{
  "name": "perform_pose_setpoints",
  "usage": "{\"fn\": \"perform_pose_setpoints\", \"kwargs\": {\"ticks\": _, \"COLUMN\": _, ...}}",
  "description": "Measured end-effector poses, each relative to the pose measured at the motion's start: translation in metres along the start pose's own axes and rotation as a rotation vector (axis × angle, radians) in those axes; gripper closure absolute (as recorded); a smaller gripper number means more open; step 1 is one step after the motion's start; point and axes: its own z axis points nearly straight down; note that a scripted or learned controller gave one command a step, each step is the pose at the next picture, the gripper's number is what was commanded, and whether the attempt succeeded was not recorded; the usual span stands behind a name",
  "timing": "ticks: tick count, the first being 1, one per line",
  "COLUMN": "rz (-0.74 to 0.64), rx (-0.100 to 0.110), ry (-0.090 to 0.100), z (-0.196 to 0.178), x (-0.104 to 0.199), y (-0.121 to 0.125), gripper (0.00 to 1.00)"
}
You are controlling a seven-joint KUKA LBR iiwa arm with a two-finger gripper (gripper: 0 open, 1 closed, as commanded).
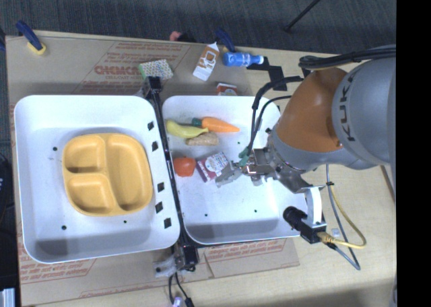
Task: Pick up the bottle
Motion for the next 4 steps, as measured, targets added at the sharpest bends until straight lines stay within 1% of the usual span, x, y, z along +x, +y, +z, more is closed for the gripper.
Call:
{"fn": "perform_pose_setpoints", "kwargs": {"ticks": 1, "rz": -0.006, "rx": 0.002, "ry": 0.0, "z": -0.01, "x": 0.0, "y": 0.0, "gripper": 1.0}}
{"fn": "perform_pose_setpoints", "kwargs": {"ticks": 2, "rz": 0.17, "rx": -0.004, "ry": -0.002, "z": -0.029, "x": 0.027, "y": -0.009, "gripper": 1.0}}
{"fn": "perform_pose_setpoints", "kwargs": {"ticks": 3, "rz": -0.084, "rx": 0.0, "ry": 0.0, "z": -0.004, "x": 0.055, "y": -0.009, "gripper": 1.0}}
{"fn": "perform_pose_setpoints", "kwargs": {"ticks": 4, "rz": -0.285, "rx": 0.0, "ry": 0.0, "z": 0.0, "x": 0.092, "y": -0.009, "gripper": 1.0}}
